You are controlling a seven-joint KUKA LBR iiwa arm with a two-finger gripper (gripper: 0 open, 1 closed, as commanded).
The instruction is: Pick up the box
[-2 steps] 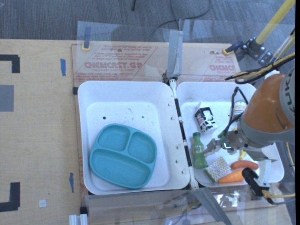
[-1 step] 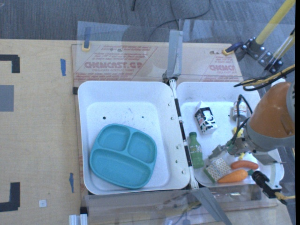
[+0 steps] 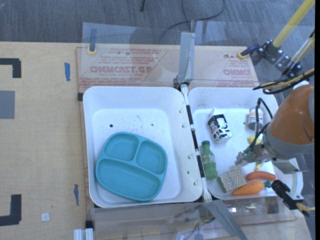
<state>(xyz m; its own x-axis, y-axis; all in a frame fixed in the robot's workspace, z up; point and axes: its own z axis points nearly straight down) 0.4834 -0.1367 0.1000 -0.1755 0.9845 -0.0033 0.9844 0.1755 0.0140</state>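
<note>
- A turquoise divided plate (image 3: 132,166) lies in the left bin (image 3: 95,104), well apart from the jaws and across the centre divider from them; it plays no part in the pick.
- A green bottle (image 3: 208,160) lies along the near-left wall of the right bin (image 3: 200,100), off to the jaws' left, with a speckled sponge-like block (image 3: 230,180) just beyond its foot.
- The box (image 3: 219,128), a small black-and-white carton, rests tilted on the right bin's floor, up and to the left of the jaws and apart from them, with bare floor around it.
- The gripper (image 3: 249,156) hangs low over the right bin beneath the orange-banded wrist; whether the jaws are spread or pressed together cannot be told, and nothing is seen between them.
- An orange carrot (image 3: 248,188) and a red sausage-shaped item (image 3: 260,175) lie just below and to the right of the jaws; a metallic can (image 3: 254,118) sits above them near the far wall.
- Judgement: the pick looks not yet made. To do it well, the arm should shift up-left until the jaws are centred over the carton, turn to straddle its narrow sides, then descend squarely, keeping clear of the bottle.
</note>
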